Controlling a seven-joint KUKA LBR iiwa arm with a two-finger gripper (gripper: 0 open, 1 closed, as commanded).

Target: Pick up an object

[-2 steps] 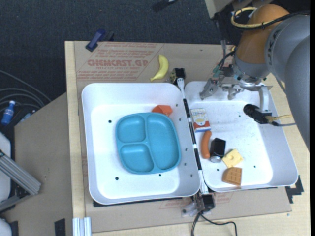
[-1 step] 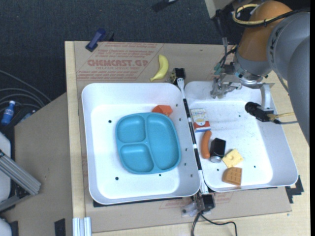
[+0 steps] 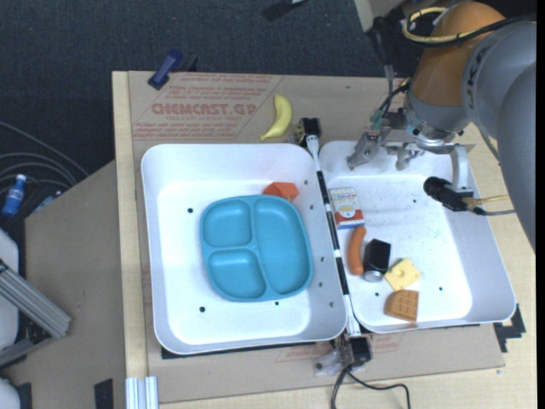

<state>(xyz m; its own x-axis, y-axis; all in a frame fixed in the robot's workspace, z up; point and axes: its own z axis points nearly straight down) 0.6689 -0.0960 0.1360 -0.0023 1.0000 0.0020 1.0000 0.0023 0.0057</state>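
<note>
Jaws: spread open, nothing between them, gripper [image 3: 385,147] above right bin [image 3: 477,245] far edge.
Target guess: hot dog [image 3: 355,250], probably light, smooth; take across middle.

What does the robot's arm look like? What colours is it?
The arm is big, round and grey, with an orange band near the wrist. Yellow and black cables loop over it. At the end sits a small silvery metal pincer with thin wires running to it.

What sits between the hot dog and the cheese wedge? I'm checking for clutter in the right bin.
In the camera view, a small black object lies between the hot dog and the cheese wedge, close to both.
</note>
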